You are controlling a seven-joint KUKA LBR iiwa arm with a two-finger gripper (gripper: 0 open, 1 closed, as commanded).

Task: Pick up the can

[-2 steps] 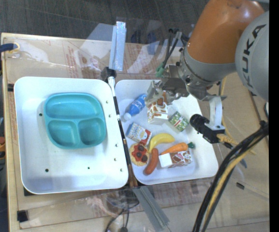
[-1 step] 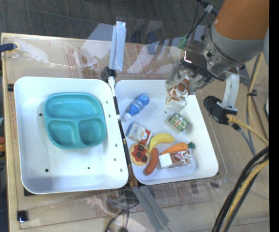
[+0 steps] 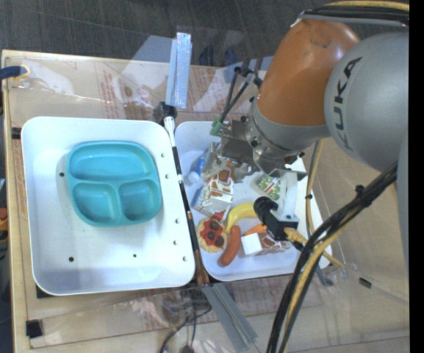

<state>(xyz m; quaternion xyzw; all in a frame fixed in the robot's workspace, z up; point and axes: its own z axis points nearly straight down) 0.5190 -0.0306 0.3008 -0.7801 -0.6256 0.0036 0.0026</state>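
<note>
The arm's orange and grey wrist [image 3: 307,87] hangs over the right bin [image 3: 300,259], and it hides much of the bin's back half. My gripper [image 3: 225,151] reaches down at the bin's back left, just above a heap of small cartons [image 3: 217,190]. A small cylinder with a green and white label [image 3: 270,187], possibly the can, lies right of the gripper under the wrist. I see nothing held.
The right bin also holds a banana [image 3: 242,212], a pizza slice toy [image 3: 212,232], a sausage [image 3: 230,247], a carrot [image 3: 256,230] and a blue bottle [image 3: 195,171]. In the left bin [image 3: 42,256] sits a teal divided plate [image 3: 115,181]. Black cables [image 3: 307,271] hang at the right.
</note>
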